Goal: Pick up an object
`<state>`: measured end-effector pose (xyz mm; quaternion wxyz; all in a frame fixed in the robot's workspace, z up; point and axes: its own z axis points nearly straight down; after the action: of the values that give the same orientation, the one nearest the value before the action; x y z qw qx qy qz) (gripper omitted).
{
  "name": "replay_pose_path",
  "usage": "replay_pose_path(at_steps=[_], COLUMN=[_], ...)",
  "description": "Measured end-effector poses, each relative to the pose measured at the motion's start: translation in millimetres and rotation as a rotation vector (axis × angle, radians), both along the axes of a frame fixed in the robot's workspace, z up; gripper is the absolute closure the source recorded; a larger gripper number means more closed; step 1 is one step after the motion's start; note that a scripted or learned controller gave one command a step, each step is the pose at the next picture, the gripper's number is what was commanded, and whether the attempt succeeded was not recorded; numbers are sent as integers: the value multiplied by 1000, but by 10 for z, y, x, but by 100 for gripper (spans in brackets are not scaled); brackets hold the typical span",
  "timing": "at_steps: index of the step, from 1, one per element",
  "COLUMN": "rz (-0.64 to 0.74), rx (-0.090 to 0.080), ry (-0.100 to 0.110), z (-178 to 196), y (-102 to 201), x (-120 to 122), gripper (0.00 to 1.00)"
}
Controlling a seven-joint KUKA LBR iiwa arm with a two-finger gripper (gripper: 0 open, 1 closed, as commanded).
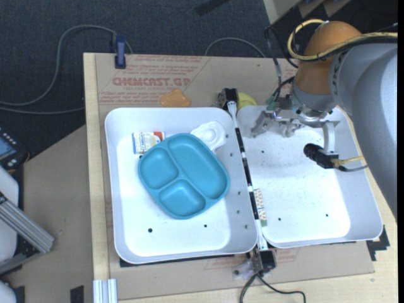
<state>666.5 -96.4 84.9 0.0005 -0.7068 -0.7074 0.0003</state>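
The gripper hangs over the far end of the right bin, near that bin's far left corner. Its two metal fingers are spread apart with nothing between them. Above it rise the orange band and the broad grey arm, which covers the right bin's far right part.

The objects lie in the left bin, across the central divider from the gripper. The largest is a blue plastic tray with three compartments and rounded corners, turned at an angle in the middle of that bin. A small white cup-like piece touches the tray's far right edge, close to the divider. A small white carton with red and yellow print lies just beyond the tray's far left edge.

The near part of the left bin, in front of the tray, is bare white floor. The right bin's floor near the gripper is bare too. On the desk beyond the bins sit an orange lump and a yellow object, both outside the bin rims.
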Motion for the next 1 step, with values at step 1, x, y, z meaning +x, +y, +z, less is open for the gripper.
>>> replay_pose_path(at_steps=[1], rz=[-2], rx=[-1], ry=[-3], z=[0], y=[-237], x=[0], gripper=[0])
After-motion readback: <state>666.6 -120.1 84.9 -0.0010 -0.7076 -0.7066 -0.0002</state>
